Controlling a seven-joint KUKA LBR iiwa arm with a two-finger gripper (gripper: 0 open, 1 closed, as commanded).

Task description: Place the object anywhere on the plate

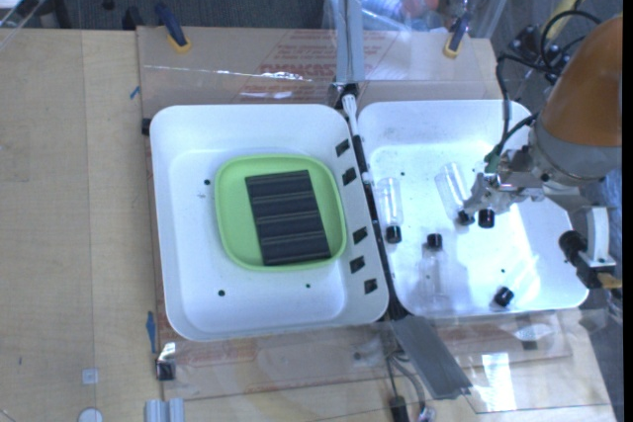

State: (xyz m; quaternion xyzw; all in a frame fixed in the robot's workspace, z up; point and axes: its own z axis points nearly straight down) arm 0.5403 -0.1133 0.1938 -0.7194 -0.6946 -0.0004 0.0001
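Both white bins, left and right, look like smooth moulded plastic with a faint sheen. The green plate seems matt plastic, and the dark ribbed slab on it has a dull, grooved surface. Several small vials in the right bin are clear and glossy, with matt black caps. The bench reads as pale wood with a flat finish. The arm's orange band is satiny; the gripper parts look like dark metal and plastic
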